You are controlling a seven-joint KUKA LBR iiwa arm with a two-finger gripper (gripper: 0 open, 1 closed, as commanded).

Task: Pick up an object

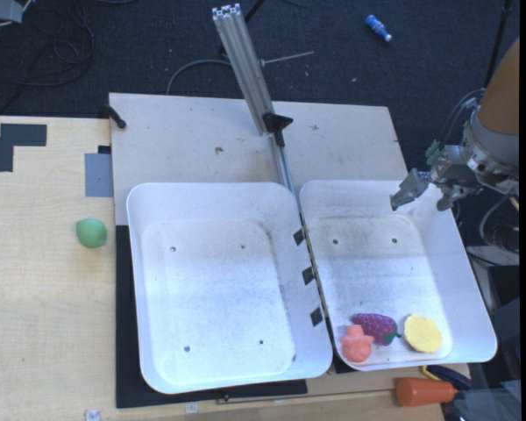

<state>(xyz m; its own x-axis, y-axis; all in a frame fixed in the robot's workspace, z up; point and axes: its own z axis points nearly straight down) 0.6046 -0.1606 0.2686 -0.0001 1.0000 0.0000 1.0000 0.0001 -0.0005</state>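
Note:
Three small toys lie in the near corner of the right bin (456, 244): a purple bunch of grapes (374, 325), a pink-orange piece (357, 345) touching it, and a yellow round piece (422, 332). My gripper (421, 202) hangs over the far right edge of that bin, well behind the toys. Its fingers are spread open and nothing is between them.
The left bin (149, 235) sits beside the right one. A green ball (91, 232) rests on the wooden bench at the left. An orange carrot-like toy (425, 391) lies outside the right bin's front edge. An aluminium rail (250, 68) slants over the far board.

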